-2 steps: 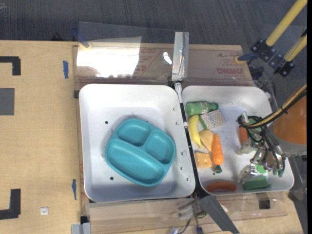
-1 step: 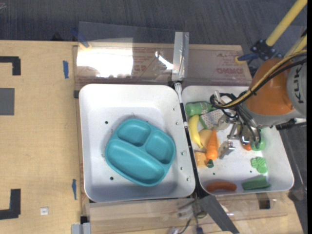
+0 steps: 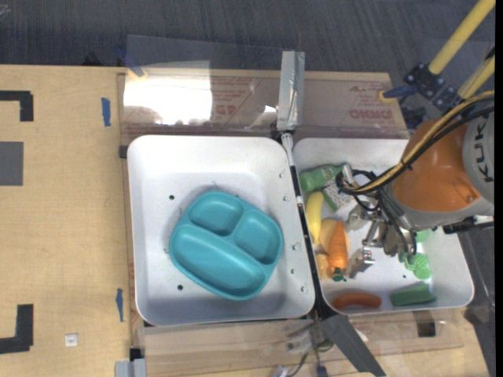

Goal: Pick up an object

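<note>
Red sausage-shaped piece [image 3: 357, 299] and green block [image 3: 413, 295] sit along the near wall of the right bin [image 3: 460, 269], both untouched. Pincer [image 3: 371, 251] is down inside that bin, hanging over the cluster against the divider: orange carrot-like piece [image 3: 336, 246], yellow banana-like piece [image 3: 313, 214] just beside it, green item [image 3: 316, 178] at the far corner, small bright green piece [image 3: 420, 266] on the arm's side. Can't tell if the pincer is released or clenched; cabling and wrist hardware clutter it, and nothing visibly sits in it. My read: approach/descent step of the pick, no grasp made yet. Likeliest target is the carrot piece, nearest the tool tip, though that's a guess. Next move needs the tip centred over one item with clearance from the banana piece and the bin wall, then close and lift straight up. Left bin [image 3: 157, 163] holds the teal divided plate [image 3: 226, 244], well apart from the action.
</note>
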Robot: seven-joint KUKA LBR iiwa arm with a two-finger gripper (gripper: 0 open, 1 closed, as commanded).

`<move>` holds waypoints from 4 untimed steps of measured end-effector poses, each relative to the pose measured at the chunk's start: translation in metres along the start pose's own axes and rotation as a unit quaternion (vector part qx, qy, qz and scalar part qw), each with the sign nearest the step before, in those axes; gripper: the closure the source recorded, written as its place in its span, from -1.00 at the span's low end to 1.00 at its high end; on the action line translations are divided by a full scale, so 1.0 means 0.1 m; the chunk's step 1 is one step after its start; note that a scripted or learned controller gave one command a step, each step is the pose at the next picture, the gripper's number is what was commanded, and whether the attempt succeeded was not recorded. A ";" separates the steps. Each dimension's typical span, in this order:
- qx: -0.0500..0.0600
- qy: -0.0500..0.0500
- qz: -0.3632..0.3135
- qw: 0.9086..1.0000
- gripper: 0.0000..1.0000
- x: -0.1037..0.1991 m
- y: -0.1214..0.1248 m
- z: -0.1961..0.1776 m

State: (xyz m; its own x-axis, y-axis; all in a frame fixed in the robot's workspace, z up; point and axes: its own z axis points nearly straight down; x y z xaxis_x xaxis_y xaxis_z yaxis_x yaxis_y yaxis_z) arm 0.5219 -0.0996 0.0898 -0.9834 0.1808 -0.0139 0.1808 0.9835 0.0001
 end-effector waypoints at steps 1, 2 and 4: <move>0.000 0.000 0.034 0.999 -1.00 0.00 0.03 0.00; 0.001 0.012 -0.028 1.000 -1.00 -0.91 0.11 0.01; 0.001 -0.001 -0.031 1.000 -1.00 -0.31 0.12 0.00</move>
State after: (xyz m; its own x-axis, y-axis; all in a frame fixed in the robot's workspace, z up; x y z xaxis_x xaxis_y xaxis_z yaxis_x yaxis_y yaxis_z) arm 0.5544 -0.0939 0.0900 -0.9926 0.1200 -0.0167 0.1200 0.9928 -0.0026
